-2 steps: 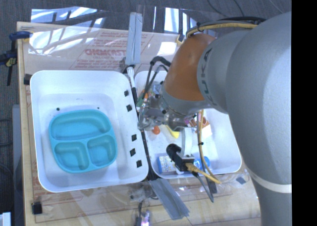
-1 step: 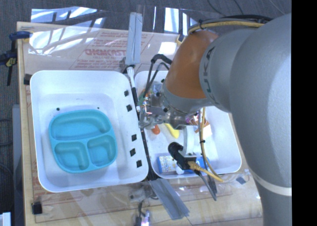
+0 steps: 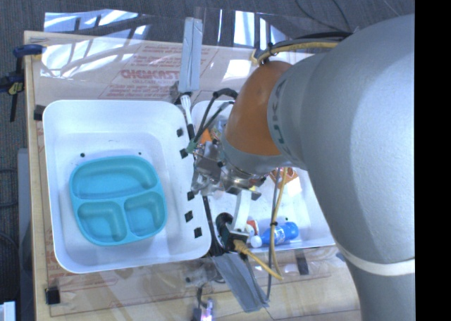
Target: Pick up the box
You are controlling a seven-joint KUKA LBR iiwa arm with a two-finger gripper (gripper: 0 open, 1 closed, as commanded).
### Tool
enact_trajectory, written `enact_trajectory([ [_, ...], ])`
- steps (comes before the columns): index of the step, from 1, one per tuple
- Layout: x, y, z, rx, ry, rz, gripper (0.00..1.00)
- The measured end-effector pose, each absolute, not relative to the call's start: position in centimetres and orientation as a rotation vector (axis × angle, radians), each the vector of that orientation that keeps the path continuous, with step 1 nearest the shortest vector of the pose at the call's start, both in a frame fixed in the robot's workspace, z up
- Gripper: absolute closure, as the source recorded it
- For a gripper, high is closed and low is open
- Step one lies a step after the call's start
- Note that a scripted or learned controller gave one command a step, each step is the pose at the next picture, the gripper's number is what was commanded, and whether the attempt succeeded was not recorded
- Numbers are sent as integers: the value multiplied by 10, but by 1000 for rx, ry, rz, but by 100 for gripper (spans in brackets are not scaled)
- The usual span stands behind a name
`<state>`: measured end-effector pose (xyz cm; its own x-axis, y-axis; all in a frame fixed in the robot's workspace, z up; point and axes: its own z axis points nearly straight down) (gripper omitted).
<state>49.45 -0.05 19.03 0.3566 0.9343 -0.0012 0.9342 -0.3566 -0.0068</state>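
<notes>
I have the hand (image 3: pixel 215 175) low in the right bin (image 3: pixel 317 231), grip state unclear, so next I find the box.

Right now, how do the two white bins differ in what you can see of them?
The left bin lies open to view and holds a blue divided tray. The right bin is largely covered by the arm; a bottle with a blue label shows near its front edge. Both are shallow and white.

Turquoise three-compartment tray (image 3: pixel 116 198) in the white left bin (image 3: pixel 56 136), grey arm (image 3: pixel 366 143) with an orange band (image 3: pixel 257 119), blue-and-white bottle (image 3: pixel 278 233) in the white right bin (image 3: pixel 317 231).
</notes>
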Motion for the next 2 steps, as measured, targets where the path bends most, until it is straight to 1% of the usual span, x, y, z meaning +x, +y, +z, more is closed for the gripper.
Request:
enact_trajectory([
  [2, 496, 1, 208, -2565, -1798, 14, 100],
])
